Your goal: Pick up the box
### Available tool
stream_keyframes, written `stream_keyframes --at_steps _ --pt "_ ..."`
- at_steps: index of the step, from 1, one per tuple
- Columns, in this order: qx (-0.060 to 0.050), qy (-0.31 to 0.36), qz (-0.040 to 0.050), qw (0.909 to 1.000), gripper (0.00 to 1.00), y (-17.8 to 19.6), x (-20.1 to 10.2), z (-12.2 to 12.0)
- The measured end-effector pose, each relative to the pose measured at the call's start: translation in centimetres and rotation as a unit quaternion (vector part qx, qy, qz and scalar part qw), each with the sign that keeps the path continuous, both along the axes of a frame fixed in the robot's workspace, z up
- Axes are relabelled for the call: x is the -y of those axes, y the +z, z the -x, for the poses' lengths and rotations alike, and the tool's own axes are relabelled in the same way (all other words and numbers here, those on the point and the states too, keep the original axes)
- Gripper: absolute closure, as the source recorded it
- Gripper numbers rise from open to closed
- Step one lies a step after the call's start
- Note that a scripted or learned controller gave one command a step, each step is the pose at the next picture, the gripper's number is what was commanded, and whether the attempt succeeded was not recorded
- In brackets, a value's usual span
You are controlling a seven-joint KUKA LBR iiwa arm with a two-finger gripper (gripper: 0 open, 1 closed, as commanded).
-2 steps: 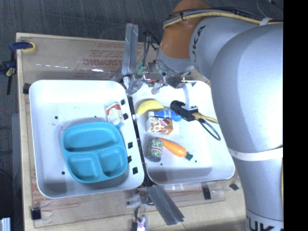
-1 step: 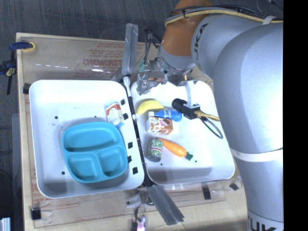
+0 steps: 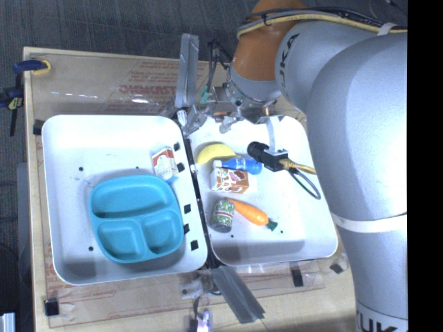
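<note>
Box (image 3: 230, 180): small carton, orange-brown and white print. It lies in the right bin (image 3: 311, 213), left half, about midway between the far and near walls. Nothing grips it; it rests on the bin floor.

Touching or just beside the box:
- blue bottle (image 3: 242, 164) on its side, along the box's far edge, touching
- banana (image 3: 213, 152) beyond the bottle, towards the far wall
- carrot (image 3: 250, 214) on the near side, slanted, green end pointing right
- can (image 3: 223, 214) with a green label, just left of the carrot, near the wall between the bins

Jaws: they hang over the far rim of the right bin, close to the corner where the two bins meet. The box is apart from them, towards the near side, with the banana and bottle in between. Whether the jaws are open or closed, I cannot tell; the metal parts are cluttered and partly in glare. No thing is seen between them.

Arm (image 3: 360, 116): grey, comes in from the right, covers the right side of the bin. The orange band (image 3: 266, 43) sits above the wrist.

Left bin (image 3: 62, 185): blue divided tray (image 3: 135, 216) in the near half. A second small carton (image 3: 164, 163), red and white, is against the right wall, just beyond the tray's far right corner.

Surface (image 3: 83, 75): pale wood under a clear sheet with red print. A blue clamp (image 3: 31, 66) is on the far left corner.
</note>
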State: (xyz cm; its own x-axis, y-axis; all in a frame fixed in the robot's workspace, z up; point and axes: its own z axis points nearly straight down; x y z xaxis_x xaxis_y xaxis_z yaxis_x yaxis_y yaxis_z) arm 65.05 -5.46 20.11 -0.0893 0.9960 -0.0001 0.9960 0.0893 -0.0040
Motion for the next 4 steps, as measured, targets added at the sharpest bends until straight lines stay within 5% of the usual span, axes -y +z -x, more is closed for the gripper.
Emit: stream_keyframes --at_steps 1,2,3,4 --pt "-0.001 0.001 -0.0001 1.0 1.0 1.0 0.0 0.0" --pt "0.0 0.041 -0.0004 0.9992 1.0 -0.9 -1.0 -0.6" --pt "0.001 -0.119 0.0004 0.9929 1.0 8.2 -1.9 3.6" --pt "0.001 -0.274 0.0009 0.9617 1.0 13.2 1.4 8.2"
